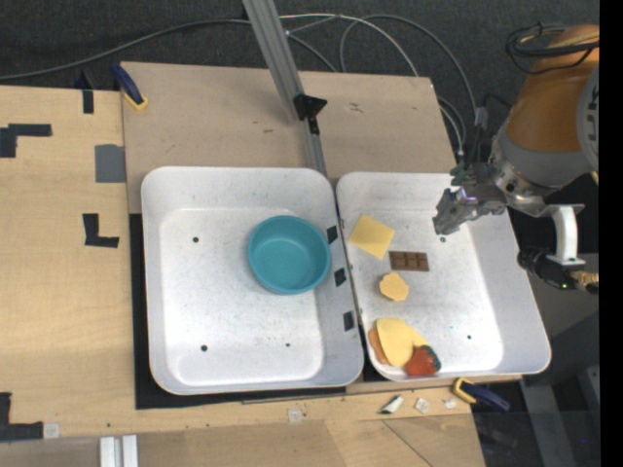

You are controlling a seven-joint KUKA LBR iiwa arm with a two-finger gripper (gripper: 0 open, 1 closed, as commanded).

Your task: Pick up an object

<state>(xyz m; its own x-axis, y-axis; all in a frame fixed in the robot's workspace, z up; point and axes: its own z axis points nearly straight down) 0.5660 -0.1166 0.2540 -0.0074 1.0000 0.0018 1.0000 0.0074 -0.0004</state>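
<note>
Lower right of your frame, right bin [506, 353]: red-and-yellow food pieces [404, 348], small orange piece [393, 287], brown bar [409, 261], yellow wedge [371, 235]. Left bin [175, 348]: teal bowl [287, 253]. Tool [450, 216], upper right over right bin; you cannot tell its finger state.

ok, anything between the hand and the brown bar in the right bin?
Nothing visible. The hand is over the right bin's upper area, and the brown bar lies down-left of it with bare bin floor between. The yellow square sits to the bar's left, apart from that path.
</note>
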